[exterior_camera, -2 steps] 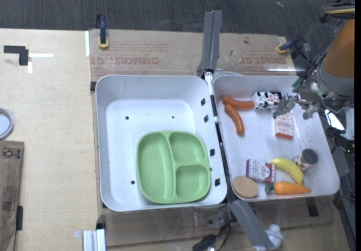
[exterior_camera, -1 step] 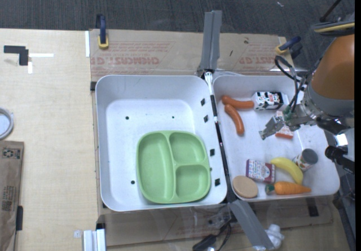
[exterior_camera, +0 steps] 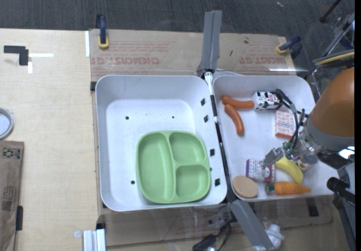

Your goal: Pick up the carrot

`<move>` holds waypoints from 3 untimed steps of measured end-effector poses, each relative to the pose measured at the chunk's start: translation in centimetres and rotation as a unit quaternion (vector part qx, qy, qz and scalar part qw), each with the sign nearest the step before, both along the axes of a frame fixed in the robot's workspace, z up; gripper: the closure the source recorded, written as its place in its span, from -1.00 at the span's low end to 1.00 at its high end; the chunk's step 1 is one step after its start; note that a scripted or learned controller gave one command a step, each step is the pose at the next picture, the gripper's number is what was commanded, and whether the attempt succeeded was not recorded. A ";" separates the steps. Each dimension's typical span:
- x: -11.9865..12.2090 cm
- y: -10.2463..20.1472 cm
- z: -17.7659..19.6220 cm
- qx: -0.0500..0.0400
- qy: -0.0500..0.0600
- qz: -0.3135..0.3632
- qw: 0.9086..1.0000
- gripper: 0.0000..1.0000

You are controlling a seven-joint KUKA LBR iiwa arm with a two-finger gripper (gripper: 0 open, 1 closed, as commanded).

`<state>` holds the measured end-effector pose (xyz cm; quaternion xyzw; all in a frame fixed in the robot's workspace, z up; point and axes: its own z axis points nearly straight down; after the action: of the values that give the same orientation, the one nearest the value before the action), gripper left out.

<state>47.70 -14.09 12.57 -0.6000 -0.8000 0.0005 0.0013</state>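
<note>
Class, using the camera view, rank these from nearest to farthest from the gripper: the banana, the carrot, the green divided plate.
1. banana, right beside the gripper, in the right bin.
2. carrot, near that bin's front edge.
3. green divided plate, over in the left bin.

arm (exterior_camera: 338,111) cropped at right, banana (exterior_camera: 290,170) partly hidden

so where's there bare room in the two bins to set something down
Left bin: bare floor behind and left of the green plate. Right bin: one open patch mid-floor, between the sausages and the small carton. Its front right corner is crowded: banana, carrot, cookie, gripper.
</note>
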 end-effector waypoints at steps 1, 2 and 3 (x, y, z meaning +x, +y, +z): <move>0.3 -0.9 -3.1 0.000 -0.004 0.140 0.990 -1.00; 0.1 -5.9 2.6 -0.001 -0.002 0.152 0.988 -1.00; 0.2 -4.9 -1.5 0.000 -0.003 0.397 0.918 -1.00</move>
<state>47.86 -18.97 11.07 -0.2331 -0.9724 -0.0007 -0.0010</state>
